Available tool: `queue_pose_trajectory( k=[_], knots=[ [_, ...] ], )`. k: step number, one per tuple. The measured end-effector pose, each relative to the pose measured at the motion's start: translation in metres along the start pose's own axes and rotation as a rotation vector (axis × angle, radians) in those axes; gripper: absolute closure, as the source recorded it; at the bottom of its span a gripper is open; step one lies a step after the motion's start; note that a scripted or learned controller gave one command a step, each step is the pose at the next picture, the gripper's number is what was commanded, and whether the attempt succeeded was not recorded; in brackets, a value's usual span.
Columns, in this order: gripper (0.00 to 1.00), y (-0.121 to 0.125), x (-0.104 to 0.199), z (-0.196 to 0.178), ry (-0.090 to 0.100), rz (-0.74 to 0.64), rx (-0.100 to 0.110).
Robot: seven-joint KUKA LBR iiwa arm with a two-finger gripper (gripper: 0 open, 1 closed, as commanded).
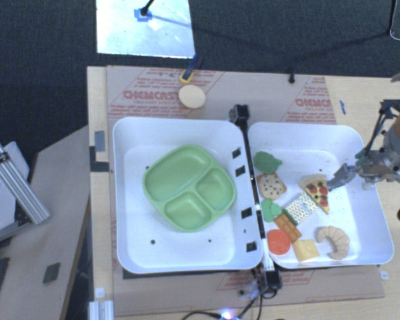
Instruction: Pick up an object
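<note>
From my station I see the grey arm coming in from the right, its tool (340, 177) low over the right-hand shallow white plastic bin (333, 139), with the tip just beside the right edge of the toy pizza slice with red toppings (317, 193). Nothing sits between the fingers that I can make out, and I cannot tell whether the tool is open or closed at this angle. The pizza slice lies in the middle of the right bin, point toward the bottom. To its left are a round brown speckled cookie (271, 186) and, above that, a green leafy toy vegetable (267, 161). Below the cookie I see a second small green piece (271, 210), a white checkered block (301, 209) touching the pizza slice's lower left, an orange-brown rectangular block (287, 226), a flat red disc (278, 242), a pale yellow cheese-like wedge (306, 250), and a tan croissant-shaped toy (334, 241) toward the bin's lower right. The left-hand shallow white plastic bin (133, 145) carries a light green three-compartment plastic tray (189, 187), turned at an angle. Beyond the bins, on the cardboard-covered table (153, 89), rests a round beige disc (192, 97) with a yellow-and-blue item just above it.
</note>
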State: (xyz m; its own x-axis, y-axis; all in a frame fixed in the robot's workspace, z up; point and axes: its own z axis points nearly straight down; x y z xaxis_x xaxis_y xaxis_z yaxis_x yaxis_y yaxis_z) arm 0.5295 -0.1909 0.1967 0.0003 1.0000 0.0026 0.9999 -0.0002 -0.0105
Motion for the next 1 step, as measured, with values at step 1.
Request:
queue_pose_trajectory(
  k=[1],
  knots=[
    [0.00, 0.0030, 0.0002, -0.0063, -0.003, -0.003, -0.012]
  ],
)
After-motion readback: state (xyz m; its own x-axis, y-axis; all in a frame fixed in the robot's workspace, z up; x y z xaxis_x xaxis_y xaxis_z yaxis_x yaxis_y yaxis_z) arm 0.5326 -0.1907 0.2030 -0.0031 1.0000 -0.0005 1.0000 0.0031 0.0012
